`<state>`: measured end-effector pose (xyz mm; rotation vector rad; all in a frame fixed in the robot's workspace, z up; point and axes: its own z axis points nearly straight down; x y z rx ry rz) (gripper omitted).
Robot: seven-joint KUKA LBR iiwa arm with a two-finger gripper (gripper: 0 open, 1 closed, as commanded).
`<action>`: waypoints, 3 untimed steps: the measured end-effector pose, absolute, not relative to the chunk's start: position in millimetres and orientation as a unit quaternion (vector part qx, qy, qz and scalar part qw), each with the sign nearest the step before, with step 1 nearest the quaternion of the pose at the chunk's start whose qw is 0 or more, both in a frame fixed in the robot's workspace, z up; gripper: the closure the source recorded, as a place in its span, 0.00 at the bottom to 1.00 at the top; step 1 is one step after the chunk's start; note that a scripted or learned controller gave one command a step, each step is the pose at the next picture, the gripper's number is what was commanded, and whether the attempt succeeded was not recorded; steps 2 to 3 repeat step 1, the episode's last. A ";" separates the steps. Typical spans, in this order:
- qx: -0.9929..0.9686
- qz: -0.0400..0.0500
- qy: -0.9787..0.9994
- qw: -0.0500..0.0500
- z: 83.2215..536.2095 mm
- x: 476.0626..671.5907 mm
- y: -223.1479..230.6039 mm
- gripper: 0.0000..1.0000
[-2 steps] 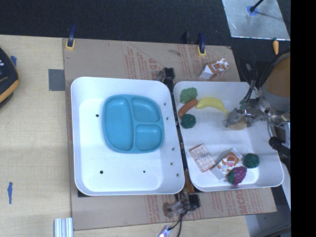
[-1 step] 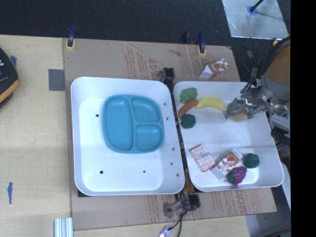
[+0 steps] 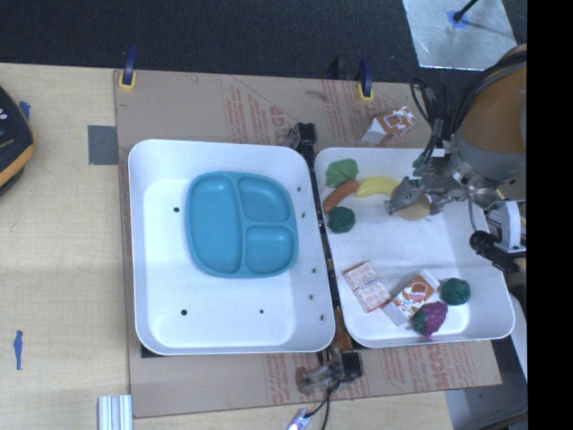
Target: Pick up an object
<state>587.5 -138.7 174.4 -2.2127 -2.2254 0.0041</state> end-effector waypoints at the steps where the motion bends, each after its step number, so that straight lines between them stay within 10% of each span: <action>1: -0.705 0.002 -0.709 0.002 200.1 573.0 -46.6 1.00; 3: -0.705 0.002 -0.709 0.002 200.1 573.0 -46.6 1.00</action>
